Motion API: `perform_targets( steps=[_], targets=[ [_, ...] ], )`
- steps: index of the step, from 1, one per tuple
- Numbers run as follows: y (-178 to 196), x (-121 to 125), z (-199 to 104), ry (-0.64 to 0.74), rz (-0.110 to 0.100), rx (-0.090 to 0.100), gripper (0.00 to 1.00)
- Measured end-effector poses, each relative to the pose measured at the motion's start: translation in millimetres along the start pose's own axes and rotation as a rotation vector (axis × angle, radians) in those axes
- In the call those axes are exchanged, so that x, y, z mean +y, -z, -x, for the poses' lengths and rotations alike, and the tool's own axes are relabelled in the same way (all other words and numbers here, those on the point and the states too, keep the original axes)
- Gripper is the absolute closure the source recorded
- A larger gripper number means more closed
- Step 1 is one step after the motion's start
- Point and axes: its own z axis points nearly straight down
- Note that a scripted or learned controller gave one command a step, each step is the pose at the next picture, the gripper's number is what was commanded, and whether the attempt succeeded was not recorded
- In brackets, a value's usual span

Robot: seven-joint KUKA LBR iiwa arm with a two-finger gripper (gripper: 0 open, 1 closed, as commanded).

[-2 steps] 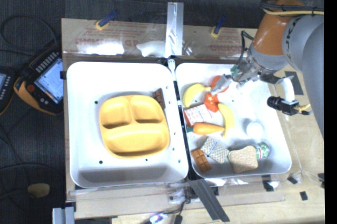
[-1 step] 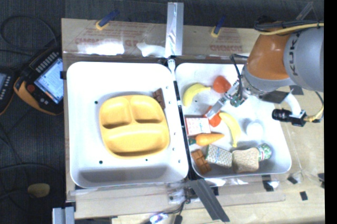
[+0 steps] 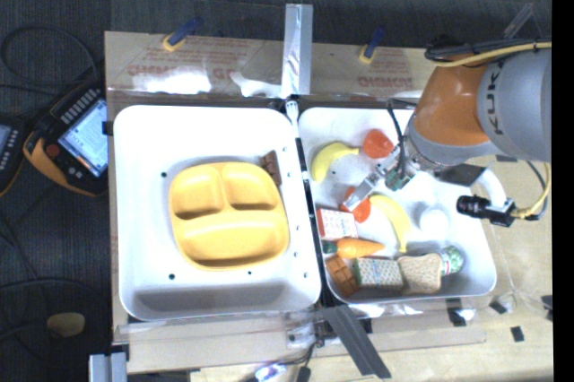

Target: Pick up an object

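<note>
The hand (image 3: 361,194) hung low in the right bin (image 3: 480,277), above a banana (image 3: 391,217); its grip could not be made out.

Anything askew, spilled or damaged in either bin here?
Nothing spilled or visibly damaged. The yellow divided tray lies flat in the left bin; the carrot, banana and other items sit jumbled in the right bin.

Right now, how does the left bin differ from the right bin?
The left bin holds a single yellow divided tray, lying flat near its middle; the right bin holds a crowded mix of small items, among them a carrot and a banana. The gripper is over the right bin, not the left bin. Both are shallow and white, set side by side.
</note>
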Motion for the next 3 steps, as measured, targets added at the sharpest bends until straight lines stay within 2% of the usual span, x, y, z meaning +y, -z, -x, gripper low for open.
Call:
perform_targets(
  steps=[1,2,3],
  targets=[
    [-1.6,-9.7,22.4,-0.003,-0.002,0.012,0.00],
    [0.7,-27.3,-26.0,-0.249,0.001,0.001,0.00],
    [14.2,-22.9,-26.4,-0.247,0.008,0.005,1.00]
  ],
)
